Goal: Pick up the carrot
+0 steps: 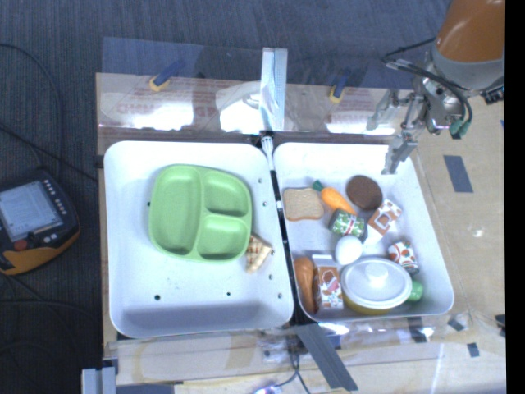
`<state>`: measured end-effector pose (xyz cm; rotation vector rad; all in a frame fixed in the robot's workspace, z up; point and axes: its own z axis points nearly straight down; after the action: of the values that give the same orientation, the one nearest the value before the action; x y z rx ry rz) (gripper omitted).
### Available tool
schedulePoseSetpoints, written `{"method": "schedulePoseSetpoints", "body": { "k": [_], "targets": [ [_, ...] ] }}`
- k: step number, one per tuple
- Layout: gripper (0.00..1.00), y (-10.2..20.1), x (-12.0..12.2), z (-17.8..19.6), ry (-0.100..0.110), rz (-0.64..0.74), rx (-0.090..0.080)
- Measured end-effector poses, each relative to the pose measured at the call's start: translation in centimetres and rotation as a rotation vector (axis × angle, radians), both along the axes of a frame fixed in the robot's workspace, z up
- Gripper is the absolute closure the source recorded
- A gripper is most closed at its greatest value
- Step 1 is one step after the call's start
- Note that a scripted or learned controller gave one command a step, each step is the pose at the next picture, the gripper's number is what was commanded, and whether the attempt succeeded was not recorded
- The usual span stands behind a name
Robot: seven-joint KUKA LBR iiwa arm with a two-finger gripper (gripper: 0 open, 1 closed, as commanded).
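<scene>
A dark carpet lies around the counter with its two white bins. In the near part of the right bin stand a white lidded pot and small cans. Farther in, the carrot lies between a bread slice and a brown cookie, below and left of the jaws. The jaws hang at the far rim, grasping nothing; open or clenched, I cannot tell. I judge the pick not yet begun.

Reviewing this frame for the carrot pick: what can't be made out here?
- Pincer, camera view: too small and blurred to tell how its tips stand.
- Arm: cut off by the top edge.
- Carrot: its lower end is tucked behind a small can.
- Can labels: too small to read.
- Green item by the lidded bowl: mostly hidden by the bowl, unidentifiable.
</scene>
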<state>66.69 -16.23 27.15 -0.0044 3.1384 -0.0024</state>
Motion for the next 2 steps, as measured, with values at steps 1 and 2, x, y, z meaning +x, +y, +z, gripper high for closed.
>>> {"method": "schedulePoseSetpoints", "body": {
  "k": [1,2],
  "targets": [
    [0.0,4.3,-1.2,-15.3,0.008,-0.04,0.004],
    [0.0,4.1,-1.3,-18.1,-0.009,-0.073,0.001]
  ]
}}
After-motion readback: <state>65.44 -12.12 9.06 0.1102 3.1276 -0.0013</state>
